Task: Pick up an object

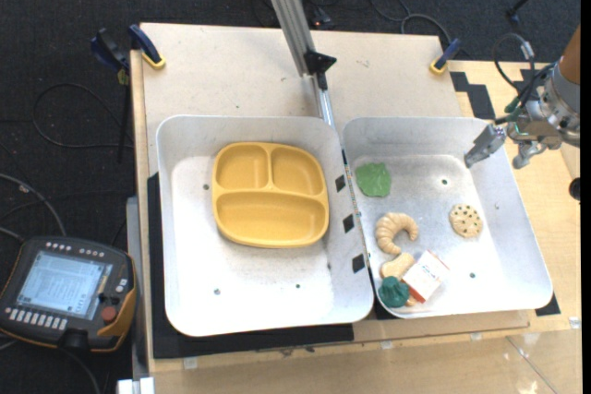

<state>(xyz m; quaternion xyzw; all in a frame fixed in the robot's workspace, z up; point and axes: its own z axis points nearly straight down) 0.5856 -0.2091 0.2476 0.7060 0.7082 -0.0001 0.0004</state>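
Cookie (466, 220) in right bin (517, 226), claw (503, 146) spread open above, holding nothing

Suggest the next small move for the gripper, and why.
Probably move the gripper inward and down toward the cookie. The gripper sits at the right bin's upper right edge, holding nothing, and the cookie lies nearest, apart from the other items.
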